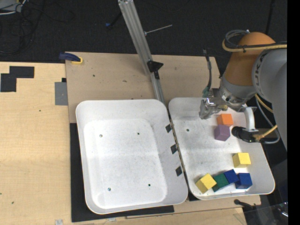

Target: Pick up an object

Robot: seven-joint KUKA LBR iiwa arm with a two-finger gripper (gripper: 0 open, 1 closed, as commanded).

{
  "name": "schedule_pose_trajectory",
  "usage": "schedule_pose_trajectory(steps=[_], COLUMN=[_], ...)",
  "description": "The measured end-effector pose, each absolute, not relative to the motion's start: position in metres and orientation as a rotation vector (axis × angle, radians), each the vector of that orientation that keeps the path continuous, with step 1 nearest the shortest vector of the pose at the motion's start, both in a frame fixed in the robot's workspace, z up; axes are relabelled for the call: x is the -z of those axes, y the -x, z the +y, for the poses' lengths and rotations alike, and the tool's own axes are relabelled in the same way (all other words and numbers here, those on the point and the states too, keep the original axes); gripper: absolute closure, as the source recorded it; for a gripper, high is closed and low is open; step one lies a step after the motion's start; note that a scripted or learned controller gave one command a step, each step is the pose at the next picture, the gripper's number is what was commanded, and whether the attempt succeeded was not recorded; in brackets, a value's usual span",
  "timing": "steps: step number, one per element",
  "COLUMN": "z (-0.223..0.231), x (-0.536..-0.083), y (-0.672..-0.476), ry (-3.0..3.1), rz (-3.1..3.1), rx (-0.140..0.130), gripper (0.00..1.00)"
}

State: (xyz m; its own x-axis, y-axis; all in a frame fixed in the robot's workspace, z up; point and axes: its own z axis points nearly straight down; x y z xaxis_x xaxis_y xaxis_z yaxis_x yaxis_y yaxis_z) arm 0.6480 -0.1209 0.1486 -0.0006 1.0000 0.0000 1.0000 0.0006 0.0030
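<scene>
Still nothing picked. Pincer (207,108) is hovering over the right bin (194,146); can't tell its state, no object visibly in it. Orange cube (225,119) is sitting just beside it, purple cube (222,132) slightly farther. Descent, grasp and lift all remaining.

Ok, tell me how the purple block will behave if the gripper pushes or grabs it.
The purple block looks like a stiff, flat-faced cube, so it would likely slide, not roll. It seems small and probably light. The orange block sits close beside it, so a push may shift both.
</scene>
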Motion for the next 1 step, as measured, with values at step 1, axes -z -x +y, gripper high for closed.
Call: schedule_pose_trajectory(steps=[1], z=[-0.129], x=[-0.2036], y=[-0.6425], ry=[-2.221], rz=[2.218], rx=[-0.002], gripper=[1.0])
